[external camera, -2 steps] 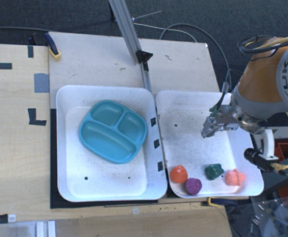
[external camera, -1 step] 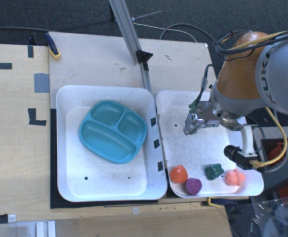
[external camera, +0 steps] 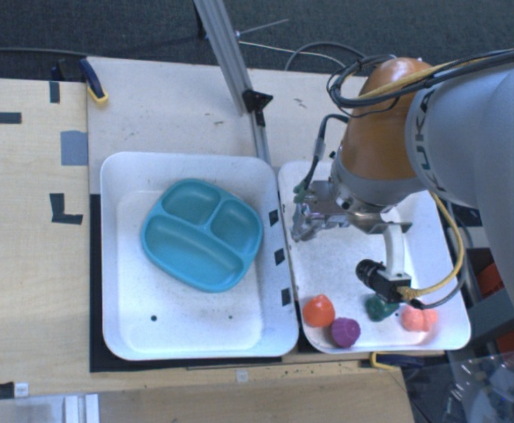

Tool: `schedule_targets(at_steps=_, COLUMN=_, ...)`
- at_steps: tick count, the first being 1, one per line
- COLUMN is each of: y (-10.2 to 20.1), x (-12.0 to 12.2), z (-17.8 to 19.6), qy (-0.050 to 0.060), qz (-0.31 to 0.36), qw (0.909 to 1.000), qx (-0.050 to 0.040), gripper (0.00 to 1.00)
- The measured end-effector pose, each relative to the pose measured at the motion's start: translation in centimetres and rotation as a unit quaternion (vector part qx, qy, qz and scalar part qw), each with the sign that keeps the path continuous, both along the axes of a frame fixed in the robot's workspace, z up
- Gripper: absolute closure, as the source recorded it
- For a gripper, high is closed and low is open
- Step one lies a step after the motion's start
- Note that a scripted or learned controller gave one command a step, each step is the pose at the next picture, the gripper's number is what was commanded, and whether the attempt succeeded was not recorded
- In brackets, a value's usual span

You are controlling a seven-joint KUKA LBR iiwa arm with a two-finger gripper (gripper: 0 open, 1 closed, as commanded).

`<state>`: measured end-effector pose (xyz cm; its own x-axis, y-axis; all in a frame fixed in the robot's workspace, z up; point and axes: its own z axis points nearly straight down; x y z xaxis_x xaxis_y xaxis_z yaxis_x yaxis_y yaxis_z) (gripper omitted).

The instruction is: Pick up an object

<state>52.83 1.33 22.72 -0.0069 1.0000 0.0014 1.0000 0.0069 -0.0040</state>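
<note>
Gripper (external camera: 308,221) over rt bin's (external camera: 446,337) left edge — orange toy (external camera: 318,309) well below.

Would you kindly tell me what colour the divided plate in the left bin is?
The divided plate is light blue, a turquoise shade, seen clearly in the overhead camera view.

4 small objects (external camera: 344,330) in right bin (external camera: 446,236)
</note>
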Motion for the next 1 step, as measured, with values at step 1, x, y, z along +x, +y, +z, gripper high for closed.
schedule_targets(at_steps=1, y=5.77, x=1.12, z=0.93, qy=-0.002, qz=0.001, qw=1.0, qx=0.0001, gripper=1.0)
